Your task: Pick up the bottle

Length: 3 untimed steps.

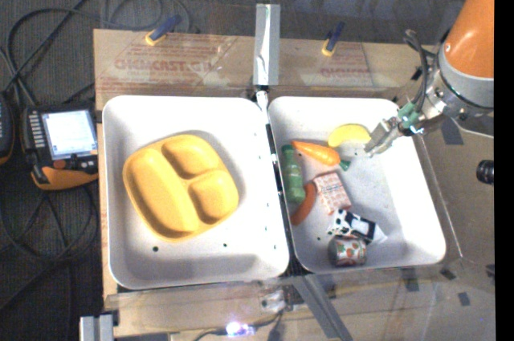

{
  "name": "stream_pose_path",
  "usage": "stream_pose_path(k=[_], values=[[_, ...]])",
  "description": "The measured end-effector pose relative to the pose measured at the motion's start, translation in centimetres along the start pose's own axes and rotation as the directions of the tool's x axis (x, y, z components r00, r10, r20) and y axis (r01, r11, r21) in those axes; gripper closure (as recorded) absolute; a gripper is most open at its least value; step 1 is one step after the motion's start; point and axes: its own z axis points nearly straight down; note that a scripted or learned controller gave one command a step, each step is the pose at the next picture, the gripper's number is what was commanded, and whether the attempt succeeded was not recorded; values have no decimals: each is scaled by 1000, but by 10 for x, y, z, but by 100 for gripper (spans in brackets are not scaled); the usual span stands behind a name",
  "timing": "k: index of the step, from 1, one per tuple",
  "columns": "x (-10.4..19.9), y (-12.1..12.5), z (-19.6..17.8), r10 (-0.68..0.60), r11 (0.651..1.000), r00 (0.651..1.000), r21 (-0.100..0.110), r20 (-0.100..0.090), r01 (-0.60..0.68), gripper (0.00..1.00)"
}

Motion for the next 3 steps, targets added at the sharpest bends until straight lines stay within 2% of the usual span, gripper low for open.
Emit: stream_pose_path(k=[1,2,3], values=[[-85,34,-65,35,999,999,-1,3,-35,100],[-25,63,-24,-54,999,999,-1,1,54,100],[-13,111,4,-214,977,977,-1,2,214,100]])
